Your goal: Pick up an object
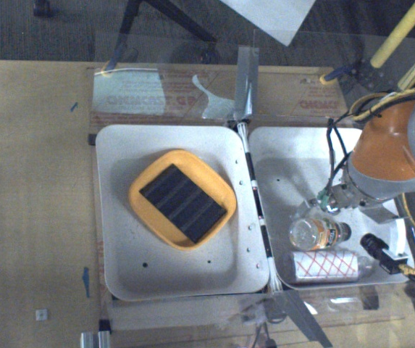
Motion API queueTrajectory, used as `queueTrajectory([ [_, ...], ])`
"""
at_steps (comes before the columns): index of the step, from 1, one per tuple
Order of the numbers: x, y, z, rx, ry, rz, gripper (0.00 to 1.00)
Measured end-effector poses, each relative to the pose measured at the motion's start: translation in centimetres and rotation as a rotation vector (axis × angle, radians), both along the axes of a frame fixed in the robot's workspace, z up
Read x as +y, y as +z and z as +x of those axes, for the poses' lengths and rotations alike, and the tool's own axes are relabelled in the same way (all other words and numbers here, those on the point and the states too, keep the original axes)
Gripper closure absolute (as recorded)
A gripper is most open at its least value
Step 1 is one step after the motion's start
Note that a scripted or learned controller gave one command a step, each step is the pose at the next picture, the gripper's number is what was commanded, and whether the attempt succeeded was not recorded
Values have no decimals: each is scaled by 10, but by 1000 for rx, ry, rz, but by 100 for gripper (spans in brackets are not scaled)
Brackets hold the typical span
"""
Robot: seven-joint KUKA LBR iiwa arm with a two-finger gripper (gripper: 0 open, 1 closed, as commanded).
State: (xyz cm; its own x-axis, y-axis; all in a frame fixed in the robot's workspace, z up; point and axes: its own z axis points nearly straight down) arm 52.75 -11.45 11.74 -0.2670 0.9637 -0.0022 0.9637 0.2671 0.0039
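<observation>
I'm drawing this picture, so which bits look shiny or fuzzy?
In the camera view, pale glare streaks the clear plastic sheet behind the white bins; the small clear bottle with the orange label shines white and looks fuzzy; the yellow plastic tray with the black ribbed panel looks crisp.

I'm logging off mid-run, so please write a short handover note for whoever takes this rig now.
Gripper: down in the right bin, at the upper edge of the clear bottle; no hold can be confirmed.
Things: the bottle lies on its side, with the white red-hatched pack just in front of it. The yellow tray sits in the left bin.
Done: nothing is lifted.
Left: grasp and raise one object; the bottle is nearest.
</observation>
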Motion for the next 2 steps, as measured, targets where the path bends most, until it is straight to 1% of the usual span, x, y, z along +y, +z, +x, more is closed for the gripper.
queueTrajectory([
  [1,15,-26,-16,-23,30,-3,0],
  [2,15,-28,41,-7,19,-1,0],
])
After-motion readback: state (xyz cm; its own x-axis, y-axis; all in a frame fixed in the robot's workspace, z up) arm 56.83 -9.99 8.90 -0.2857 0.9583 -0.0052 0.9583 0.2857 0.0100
